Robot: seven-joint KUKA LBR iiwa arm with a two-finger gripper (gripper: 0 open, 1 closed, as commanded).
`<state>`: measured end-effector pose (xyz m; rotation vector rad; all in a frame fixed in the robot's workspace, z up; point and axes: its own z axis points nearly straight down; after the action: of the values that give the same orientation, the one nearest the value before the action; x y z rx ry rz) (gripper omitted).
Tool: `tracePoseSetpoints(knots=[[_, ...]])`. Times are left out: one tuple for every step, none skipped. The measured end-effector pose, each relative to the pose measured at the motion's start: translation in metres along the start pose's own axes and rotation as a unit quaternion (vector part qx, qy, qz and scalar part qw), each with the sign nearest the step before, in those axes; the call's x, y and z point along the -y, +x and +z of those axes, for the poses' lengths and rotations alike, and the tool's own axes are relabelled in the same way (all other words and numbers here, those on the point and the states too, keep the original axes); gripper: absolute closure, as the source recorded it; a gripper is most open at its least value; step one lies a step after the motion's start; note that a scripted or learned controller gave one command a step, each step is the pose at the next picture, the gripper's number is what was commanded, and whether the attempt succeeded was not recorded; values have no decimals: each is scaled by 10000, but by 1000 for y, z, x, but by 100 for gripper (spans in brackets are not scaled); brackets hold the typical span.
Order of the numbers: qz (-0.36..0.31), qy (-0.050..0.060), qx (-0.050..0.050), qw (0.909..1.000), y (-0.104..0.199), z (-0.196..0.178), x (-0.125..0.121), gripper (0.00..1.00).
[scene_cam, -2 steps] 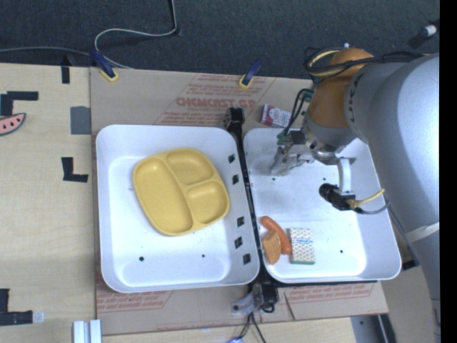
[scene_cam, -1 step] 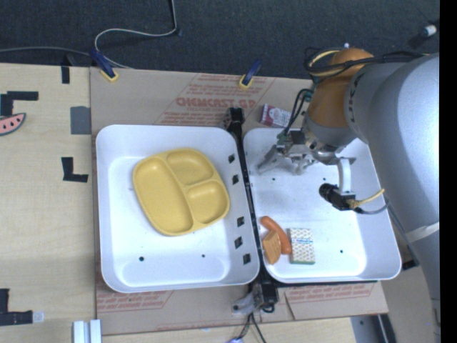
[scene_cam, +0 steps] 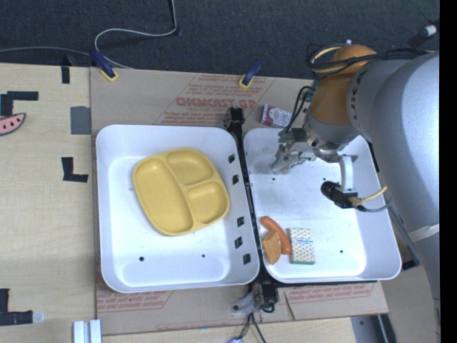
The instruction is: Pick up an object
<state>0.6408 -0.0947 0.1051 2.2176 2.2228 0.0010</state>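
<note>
Two shallow white bins sit side by side on the surface. The left bin holds a yellow divided plate, lying flat near its middle. The right bin holds a few small things clustered at its near left corner: an orange, sausage-shaped piece, a tan piece touching it just below, and a small pale packet with a green edge just beside them on the right.

The grey arm reaches in from the right, its orange band above the far part of the right bin. The hand hangs over the far left part of that bin, well apart from the cluster of objects. Whether its fingers are apart or together I cannot tell, and nothing is seen between them.

A small dark-red packet lies on the cardboard just beyond the right bin.
</note>
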Motion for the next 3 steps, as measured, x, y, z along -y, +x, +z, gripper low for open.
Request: tracePoseSetpoints(knots=[[0, 1, 0, 10000, 0, 0, 0, 0], [11, 0, -1, 10000, -6, 19, 67, 0], [3, -12, 1, 10000, -2, 19, 5, 0]])
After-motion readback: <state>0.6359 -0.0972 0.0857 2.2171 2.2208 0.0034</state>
